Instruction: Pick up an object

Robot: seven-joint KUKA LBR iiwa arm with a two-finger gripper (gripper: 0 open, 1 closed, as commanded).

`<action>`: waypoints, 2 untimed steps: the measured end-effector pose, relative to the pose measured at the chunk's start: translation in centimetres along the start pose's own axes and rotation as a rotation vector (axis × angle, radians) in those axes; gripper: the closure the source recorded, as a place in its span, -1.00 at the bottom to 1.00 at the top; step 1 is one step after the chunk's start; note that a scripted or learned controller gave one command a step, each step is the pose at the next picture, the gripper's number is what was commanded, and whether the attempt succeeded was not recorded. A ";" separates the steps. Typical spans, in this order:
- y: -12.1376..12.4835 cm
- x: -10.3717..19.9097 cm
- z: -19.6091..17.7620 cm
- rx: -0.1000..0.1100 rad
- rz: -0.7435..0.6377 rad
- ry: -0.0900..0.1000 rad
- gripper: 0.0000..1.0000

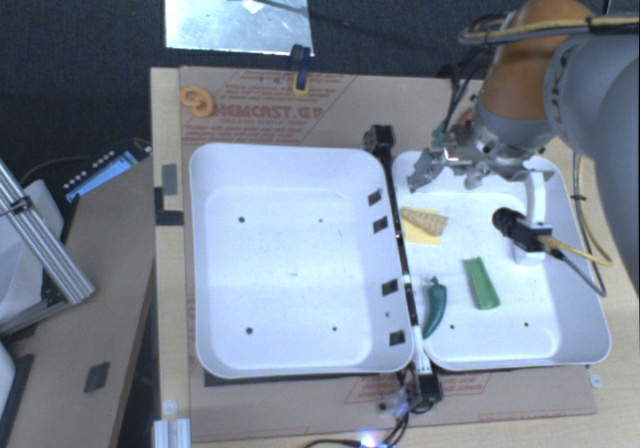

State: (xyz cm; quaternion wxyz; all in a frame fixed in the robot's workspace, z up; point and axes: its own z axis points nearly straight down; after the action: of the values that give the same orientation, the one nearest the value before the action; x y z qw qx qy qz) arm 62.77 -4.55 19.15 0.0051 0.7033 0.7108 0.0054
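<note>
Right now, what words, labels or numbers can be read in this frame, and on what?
"SEMCAST.G9", last characters uncertain: large red print on the cardboard sheet behind the left bin.
Smaller red lines above that print: too blurred to read.
Red print on the cardboard's front edge: too blurred to read.
No other text is legible.

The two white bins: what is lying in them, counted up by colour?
Yellow: 1, a yellow wedge
Light green: 1, a light green block
Dark green: 1, a dark green pepper
Total: 3, all in the right-hand bin of the camera view.
</note>
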 end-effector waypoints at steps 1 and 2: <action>2.4 5.0 -5.2 0.005 0.001 0.001 -1.00; 2.3 4.6 -5.9 0.008 0.001 -0.001 1.00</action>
State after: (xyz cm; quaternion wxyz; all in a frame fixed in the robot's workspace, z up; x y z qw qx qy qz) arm 64.97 0.09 25.13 0.0025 0.7036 0.7105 0.0022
